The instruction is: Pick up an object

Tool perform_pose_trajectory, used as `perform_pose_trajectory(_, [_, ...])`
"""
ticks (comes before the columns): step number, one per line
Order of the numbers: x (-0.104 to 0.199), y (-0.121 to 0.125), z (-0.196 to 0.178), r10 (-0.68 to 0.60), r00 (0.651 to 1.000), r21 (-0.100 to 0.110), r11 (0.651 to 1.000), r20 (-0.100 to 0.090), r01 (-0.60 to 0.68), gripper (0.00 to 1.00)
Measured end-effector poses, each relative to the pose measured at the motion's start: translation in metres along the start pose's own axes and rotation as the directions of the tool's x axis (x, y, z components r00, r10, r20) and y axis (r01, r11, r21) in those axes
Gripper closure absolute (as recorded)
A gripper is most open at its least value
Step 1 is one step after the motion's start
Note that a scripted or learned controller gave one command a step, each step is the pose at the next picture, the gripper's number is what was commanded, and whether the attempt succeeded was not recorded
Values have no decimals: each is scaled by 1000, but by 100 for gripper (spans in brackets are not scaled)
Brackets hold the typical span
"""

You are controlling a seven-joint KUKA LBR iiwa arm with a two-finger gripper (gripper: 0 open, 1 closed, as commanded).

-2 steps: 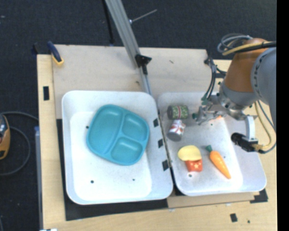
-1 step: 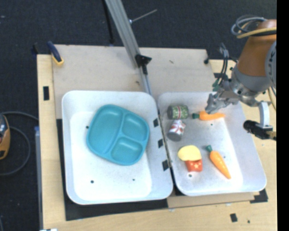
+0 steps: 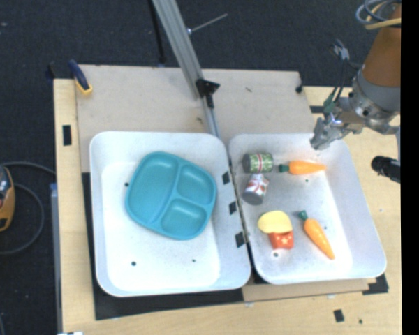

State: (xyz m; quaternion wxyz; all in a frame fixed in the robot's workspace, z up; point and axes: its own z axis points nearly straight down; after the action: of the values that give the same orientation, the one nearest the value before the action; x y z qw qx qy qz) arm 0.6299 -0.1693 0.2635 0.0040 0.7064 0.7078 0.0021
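Far left of the pincer (image 3: 321, 139) the blue tray (image 3: 171, 195) lies alone in its bin, while the green can (image 3: 258, 162) and upper carrot (image 3: 306, 167) sit just below-left of it, close enough that a descent could clip or nudge either aside. Whether the pincer is wide or narrow I cannot tell at this size, and the arm is cut off at the right edge.

Open white floor along the right bin (image 3: 356, 208) right side. Crowded toward its left wall: can (image 3: 258, 162), silver cup (image 3: 255, 188), yellow-red toy (image 3: 277, 229). Two carrots (image 3: 306, 167) (image 3: 317, 236) across the middle. Slanted metal rail (image 3: 184, 47) above the bins' seam.
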Motion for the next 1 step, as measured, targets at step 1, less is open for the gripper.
perform_pose_trajectory(1, [-2, 1, -40, -1, 1000, 2, 1000, 0, 1, 100])
